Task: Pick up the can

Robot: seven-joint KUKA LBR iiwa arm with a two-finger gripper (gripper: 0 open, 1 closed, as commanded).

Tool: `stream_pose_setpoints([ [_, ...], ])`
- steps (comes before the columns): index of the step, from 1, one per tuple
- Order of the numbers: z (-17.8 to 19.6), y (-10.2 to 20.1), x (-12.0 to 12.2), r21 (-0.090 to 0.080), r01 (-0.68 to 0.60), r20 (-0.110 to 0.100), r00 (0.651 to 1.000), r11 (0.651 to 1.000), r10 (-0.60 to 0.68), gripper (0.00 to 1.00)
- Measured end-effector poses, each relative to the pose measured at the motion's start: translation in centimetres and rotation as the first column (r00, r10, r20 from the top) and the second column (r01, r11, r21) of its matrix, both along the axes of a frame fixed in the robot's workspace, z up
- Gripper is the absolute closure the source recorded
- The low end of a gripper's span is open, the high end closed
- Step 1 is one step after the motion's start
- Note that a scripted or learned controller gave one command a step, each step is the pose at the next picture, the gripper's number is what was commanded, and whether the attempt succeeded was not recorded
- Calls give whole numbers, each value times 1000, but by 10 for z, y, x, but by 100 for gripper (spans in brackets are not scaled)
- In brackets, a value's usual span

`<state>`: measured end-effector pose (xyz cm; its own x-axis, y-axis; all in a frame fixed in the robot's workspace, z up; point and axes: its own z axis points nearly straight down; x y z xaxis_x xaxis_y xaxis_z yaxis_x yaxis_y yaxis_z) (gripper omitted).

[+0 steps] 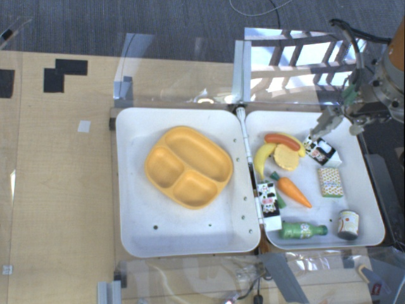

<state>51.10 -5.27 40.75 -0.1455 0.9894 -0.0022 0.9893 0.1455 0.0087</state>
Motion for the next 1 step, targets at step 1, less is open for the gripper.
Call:
stream_pose_setpoints([
  [1, 12, 1, 2, -1, -8, 8, 1000, 1000, 8, 100],
])
